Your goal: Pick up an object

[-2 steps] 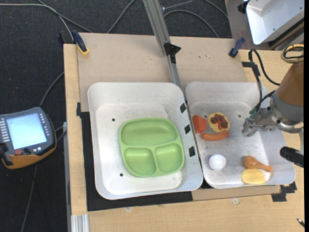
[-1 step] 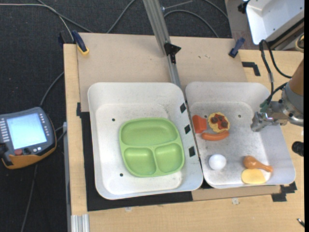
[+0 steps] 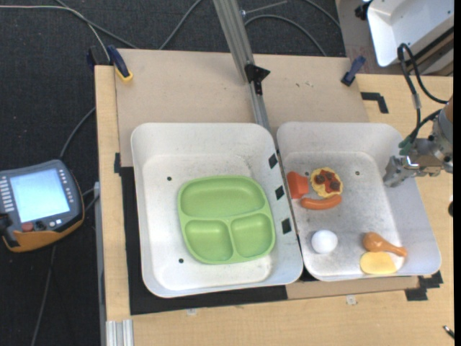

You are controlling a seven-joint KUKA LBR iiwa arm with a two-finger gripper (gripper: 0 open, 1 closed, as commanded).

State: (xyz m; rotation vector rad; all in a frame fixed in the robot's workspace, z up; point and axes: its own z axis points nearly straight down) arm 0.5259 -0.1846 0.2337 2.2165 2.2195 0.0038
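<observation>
Two shallow white bins sit side by side on the table. The left bin holds one thing — a green divided plate with three compartments, one long one at the far side and two smaller ones toward the near edge, lying flat near the bin's middle.

The right bin holds the toy food. Near its left wall a small orange-red piece lies just beside a little round pizza with dark red toppings, and an orange hot dog sausage lies touching or nearly touching the pizza's near edge. Further toward the near side a white ball or egg rests by itself. In the near right corner a brown drumstick lies just above a pale yellow piece; the two look to be touching.

My gripper is at the right bin's right wall, over the rim, well apart from every piece of food. I cannot tell whether my jaws are apart or together; I see nothing between them.
</observation>
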